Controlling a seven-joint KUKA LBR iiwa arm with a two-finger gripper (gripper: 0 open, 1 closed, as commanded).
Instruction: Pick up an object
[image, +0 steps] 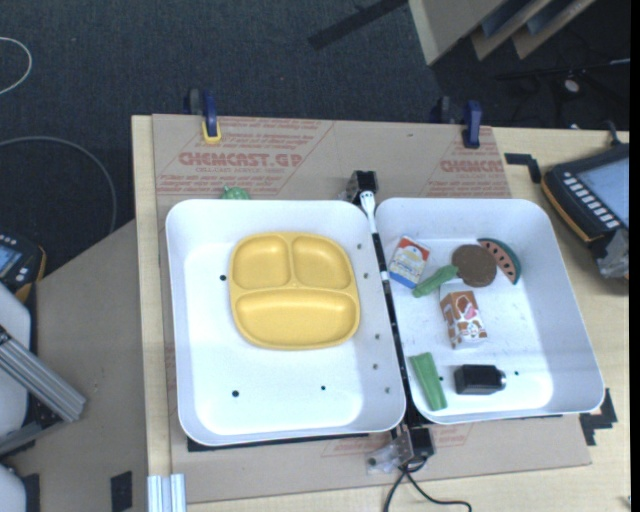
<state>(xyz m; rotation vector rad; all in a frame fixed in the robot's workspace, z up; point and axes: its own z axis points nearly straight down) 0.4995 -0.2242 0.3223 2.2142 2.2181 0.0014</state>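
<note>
The right bin (560, 300) holds several small objects. A small white and red carton (408, 261) lies at its upper left, with a green pod (433, 280) just below it. A brown round cookie (473, 265) sits beside a watermelon slice (502, 258). A brown and white snack packet (463, 317) lies in the middle. A flat green piece (427, 381) and a black block (478, 379) rest near the front edge.
The left bin (200, 380) holds a yellow divided plate (294, 290). Both bins sit on a brown board (300, 150) held by blue clamps (208, 110). A handheld controller (595, 195) lies at the far right. A small green item (235, 193) sits behind the left bin.
</note>
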